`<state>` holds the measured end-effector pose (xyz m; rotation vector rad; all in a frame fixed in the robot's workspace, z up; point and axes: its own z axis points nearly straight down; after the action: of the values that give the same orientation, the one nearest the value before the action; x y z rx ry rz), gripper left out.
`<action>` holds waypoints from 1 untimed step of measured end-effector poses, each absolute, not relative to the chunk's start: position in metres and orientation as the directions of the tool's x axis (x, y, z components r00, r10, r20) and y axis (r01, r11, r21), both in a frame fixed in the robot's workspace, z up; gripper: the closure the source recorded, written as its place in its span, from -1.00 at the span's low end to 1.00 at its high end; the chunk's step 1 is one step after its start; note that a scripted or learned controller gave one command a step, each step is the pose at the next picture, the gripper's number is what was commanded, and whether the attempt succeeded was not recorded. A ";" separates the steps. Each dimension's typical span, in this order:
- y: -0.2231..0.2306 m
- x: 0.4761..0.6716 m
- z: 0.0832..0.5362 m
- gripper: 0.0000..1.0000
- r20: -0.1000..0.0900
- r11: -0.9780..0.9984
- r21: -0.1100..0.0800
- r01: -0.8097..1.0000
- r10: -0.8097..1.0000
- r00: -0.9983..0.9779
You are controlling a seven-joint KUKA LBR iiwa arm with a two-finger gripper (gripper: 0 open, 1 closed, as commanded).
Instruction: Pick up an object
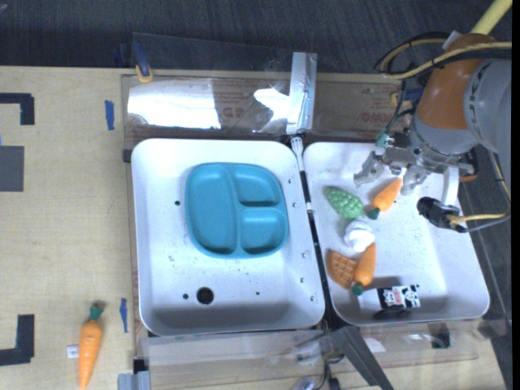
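As I hang over the right bin (455,287):
Gripper (396,175): jaw state cannot tell.
Toy carrot (387,195): beneath me, upper bin.
Handling: probably light, rigid, slick; grip mid-body.

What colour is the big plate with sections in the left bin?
The plate is teal blue all over, with no pattern. The camera view shows it plainly.

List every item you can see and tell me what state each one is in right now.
Two-finger gripper: low over the right white bin, at an orange toy carrot.
Blue divided plastic tray: flat in the left white bin.
Green toy vegetable: lying in the right bin.
Second orange carrot: lying on the bench.
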<state>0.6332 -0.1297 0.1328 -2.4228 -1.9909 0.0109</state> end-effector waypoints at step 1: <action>-0.156 0.629 0.086 -1.00 0.001 -0.017 -0.001 1.000 1.000 0.017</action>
<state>0.6291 -0.1560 0.0856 -2.2393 -2.2010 0.0004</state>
